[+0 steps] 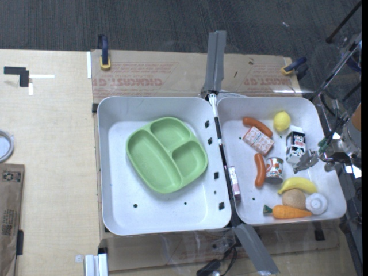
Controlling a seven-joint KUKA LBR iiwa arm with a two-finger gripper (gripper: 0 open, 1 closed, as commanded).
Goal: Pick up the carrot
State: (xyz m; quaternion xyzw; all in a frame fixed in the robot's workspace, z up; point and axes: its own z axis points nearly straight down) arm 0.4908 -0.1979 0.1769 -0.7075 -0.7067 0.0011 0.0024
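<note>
Carrot (291, 212) lies in the right bin (247, 211), flat on the floor near the front edge, its green stub pointing left and its orange body running right until it touches or nearly touches a white round cap-like object (316, 203). Just behind it sits a tan round item (292, 198), and over that a banana (298, 184), so the carrot is hemmed in on its far side and at its right tip, while its near side faces the bin's front wall. The gripper (306, 161) hovers at the right side of this bin, above and behind the banana, and its metal fingers look slightly apart with nothing between them (though the view is too small to be sure of the gap). The approach is the step in hand, and doing it well likely means travelling toward the front of the bin, turning the wrist so the fingers straddle the carrot across its width, and coming down on the left half of the body, where the floor around it is bare. A descent nearer the right tip risks catching the cap or the tan item. The left bin (115, 154) with the green divided plate (167, 154) plays no part.
</note>
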